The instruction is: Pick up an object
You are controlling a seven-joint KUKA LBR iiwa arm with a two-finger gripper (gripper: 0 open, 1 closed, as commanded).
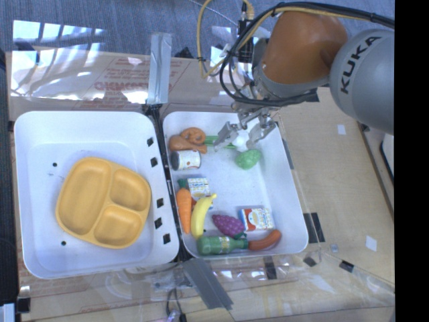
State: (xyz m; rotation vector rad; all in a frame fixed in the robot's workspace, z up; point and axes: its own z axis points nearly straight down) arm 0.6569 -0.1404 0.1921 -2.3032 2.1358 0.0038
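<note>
Gripper (242, 137) low over the far end of the right bin (293, 200), fingers spread wide with nothing between them, just above a green toy (248, 158). Nearby: croissant (187, 139), small can (186, 159), carrot (184, 209), banana (200, 213), sausage (264, 241). Yellow divided plate (102, 202) in the left bin (27, 146)

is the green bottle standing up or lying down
Lying down. The green bottle rests on its side along the right bin's near wall, beside the sausage.
</note>
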